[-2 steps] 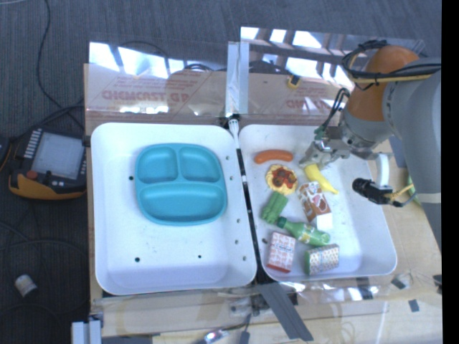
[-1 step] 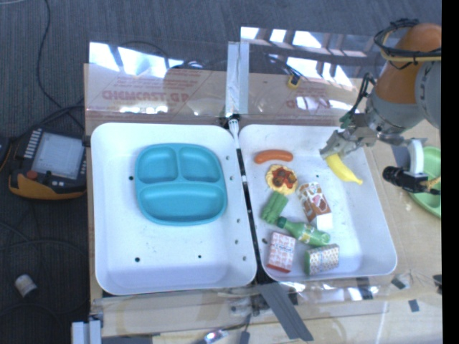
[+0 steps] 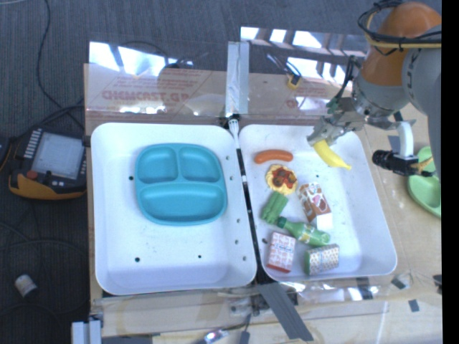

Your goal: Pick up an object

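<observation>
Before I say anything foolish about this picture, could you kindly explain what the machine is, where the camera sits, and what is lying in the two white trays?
One camera looks down at a slant on a bench with two white bins. The grey and orange robot arm reaches in from the right; its claw sits over the right bin, right at a yellow toy banana. I cannot tell whether it grips the banana. The left bin holds a blue divided plate. The right bin also holds toy food: a sausage, a small pizza, a green vegetable, a green bottle, two small cartons and a can.
</observation>
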